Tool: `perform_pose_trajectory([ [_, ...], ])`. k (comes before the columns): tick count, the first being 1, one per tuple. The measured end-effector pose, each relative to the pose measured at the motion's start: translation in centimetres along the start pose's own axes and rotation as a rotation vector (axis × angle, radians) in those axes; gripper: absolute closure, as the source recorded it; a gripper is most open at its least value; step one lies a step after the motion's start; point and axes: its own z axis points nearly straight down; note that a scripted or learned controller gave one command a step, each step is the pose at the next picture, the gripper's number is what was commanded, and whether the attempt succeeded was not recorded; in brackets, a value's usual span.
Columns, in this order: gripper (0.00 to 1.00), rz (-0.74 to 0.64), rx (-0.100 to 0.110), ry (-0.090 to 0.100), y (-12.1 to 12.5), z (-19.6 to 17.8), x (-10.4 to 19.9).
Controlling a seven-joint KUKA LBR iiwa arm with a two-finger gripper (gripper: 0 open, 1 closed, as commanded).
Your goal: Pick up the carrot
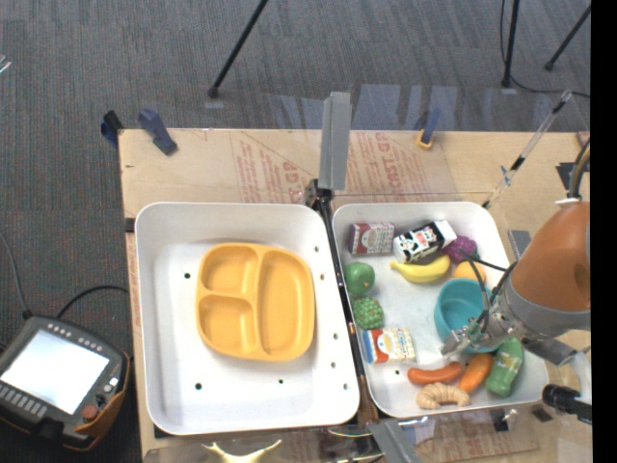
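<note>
Near right bin's front edge: carrot (476,370) crowded; gripper (469,337) above, grip state indiscernible.

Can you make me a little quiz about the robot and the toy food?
1. True or false: the yellow plate sits in the left bin.
2. What lies right beside the carrot? A) green bottle B) banana C) milk carton
3. Fill in: the gripper hovers next to the blue ____.

Key: 1 true; 2 A; 3 bowl.
</note>
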Motion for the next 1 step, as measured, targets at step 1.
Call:
perform_pose_trajectory([
  [1, 1.00, 0.131, -0.001, -0.008, -1.20, -12.05, -3.67],
])
